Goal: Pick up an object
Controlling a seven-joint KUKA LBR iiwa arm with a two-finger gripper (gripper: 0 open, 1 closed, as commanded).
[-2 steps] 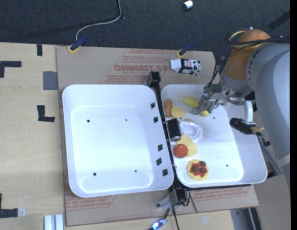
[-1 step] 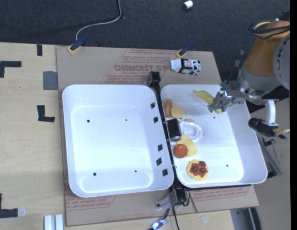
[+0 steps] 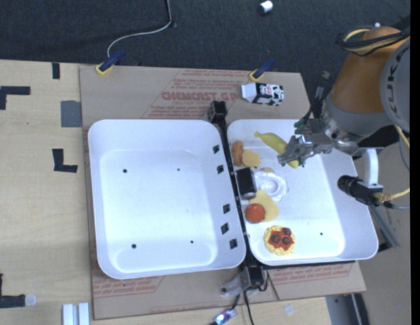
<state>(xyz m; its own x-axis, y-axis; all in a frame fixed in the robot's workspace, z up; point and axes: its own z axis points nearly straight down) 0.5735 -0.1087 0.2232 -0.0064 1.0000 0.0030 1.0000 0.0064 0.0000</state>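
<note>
- Seen from above at a slant: two shallow white bins side by side on a cardboard-covered bench.
- Left bin [image 3: 156, 202] holding nothing but a few dark dots on its floor.
- Right bin [image 3: 332, 215] holding all the small items, clustered along its left side near the divider.
- Near the top of that bin: a yellow banana [image 3: 270, 141], with two small brownish pieces [image 3: 245, 156] just to its left.
- Lower down: a white ring-shaped piece [image 3: 271, 183], a pale yellow piece [image 3: 265, 202], a red tomato [image 3: 255, 212] and a small tart topped with dark berries [image 3: 280, 239] (all lying flat on the bin floor).
- Grey arm with an orange band reaching in from the right, gripper [image 3: 292, 158] low over the upper part of the right bin, just beside the banana's right end.
- Something yellow at the gripper tip, possibly the banana's end; impossible to tell whether the gripper is spread or closed, or clamped on anything.
- Judged progress: early to middle. Approach made, no item visibly lifted; grasp and lift left to do.
- Beyond the bins: a small black-and-white carton [image 3: 263, 93] on the cardboard.
</note>
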